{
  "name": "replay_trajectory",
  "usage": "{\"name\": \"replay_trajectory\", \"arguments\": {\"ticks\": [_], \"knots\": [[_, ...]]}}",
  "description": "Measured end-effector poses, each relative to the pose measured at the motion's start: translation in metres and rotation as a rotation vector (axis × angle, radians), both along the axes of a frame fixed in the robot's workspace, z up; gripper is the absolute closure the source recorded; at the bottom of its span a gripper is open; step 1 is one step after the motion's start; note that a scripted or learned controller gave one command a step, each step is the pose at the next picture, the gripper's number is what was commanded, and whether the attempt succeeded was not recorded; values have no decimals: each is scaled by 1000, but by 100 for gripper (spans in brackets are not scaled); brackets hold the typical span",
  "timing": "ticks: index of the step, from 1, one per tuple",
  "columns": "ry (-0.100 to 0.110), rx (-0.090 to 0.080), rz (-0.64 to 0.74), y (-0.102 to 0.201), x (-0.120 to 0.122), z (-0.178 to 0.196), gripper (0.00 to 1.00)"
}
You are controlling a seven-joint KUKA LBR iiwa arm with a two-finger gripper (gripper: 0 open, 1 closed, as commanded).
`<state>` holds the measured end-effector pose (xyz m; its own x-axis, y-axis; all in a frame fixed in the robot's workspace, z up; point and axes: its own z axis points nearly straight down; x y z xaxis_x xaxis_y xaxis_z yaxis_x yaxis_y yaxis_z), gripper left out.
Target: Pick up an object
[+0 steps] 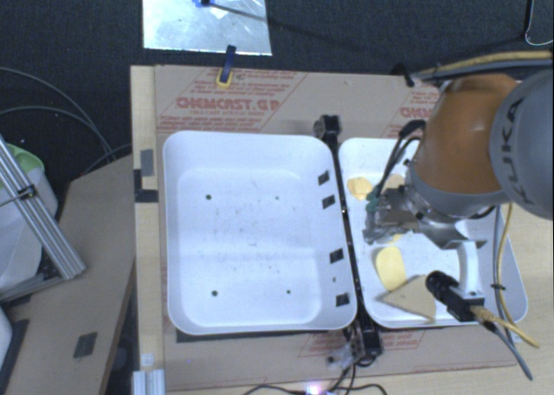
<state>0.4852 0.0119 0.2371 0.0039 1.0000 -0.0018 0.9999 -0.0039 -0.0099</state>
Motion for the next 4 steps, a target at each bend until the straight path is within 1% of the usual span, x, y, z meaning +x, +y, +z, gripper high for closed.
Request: {"name": "replay_trajectory", "arguments": {"ticks": [1, 2, 3, 4], "knots": [[-17, 5, 14, 58, 2, 64, 100], [-17, 3, 8, 54, 2, 112, 100], [-15, 3, 9, 45, 2, 143, 100], [0, 0, 2, 19, 4, 20, 100]]}}
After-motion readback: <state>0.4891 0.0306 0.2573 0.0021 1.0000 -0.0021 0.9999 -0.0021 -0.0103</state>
